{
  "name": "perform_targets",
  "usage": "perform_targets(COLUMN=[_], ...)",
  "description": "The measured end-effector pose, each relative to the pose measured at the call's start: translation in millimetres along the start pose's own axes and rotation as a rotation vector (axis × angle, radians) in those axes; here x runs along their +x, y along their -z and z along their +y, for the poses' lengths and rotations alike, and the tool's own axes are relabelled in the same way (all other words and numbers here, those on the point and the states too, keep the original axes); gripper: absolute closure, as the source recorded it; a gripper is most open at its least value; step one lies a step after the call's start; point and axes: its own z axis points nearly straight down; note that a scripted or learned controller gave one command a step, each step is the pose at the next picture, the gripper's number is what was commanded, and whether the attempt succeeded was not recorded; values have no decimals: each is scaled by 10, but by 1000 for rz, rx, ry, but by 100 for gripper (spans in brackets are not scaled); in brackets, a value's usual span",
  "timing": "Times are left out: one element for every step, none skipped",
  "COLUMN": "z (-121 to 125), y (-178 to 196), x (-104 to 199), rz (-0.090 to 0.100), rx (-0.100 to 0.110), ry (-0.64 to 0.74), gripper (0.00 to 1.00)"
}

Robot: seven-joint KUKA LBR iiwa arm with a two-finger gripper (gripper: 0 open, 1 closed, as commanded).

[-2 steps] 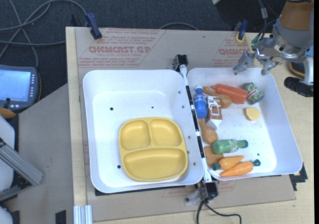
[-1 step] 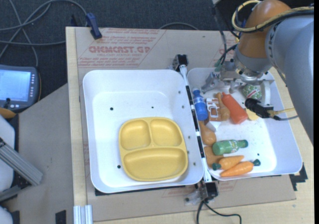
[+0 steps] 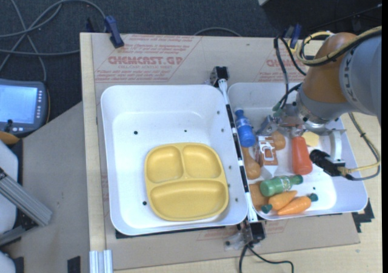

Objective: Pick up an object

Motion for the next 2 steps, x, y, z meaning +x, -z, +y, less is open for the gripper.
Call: perform_targets(z=[34, 83], y=[115, 1071], x=[17, 660], rz=[-1, 0], rx=[-7, -14], ry=[3, 11], gripper=[100, 100])
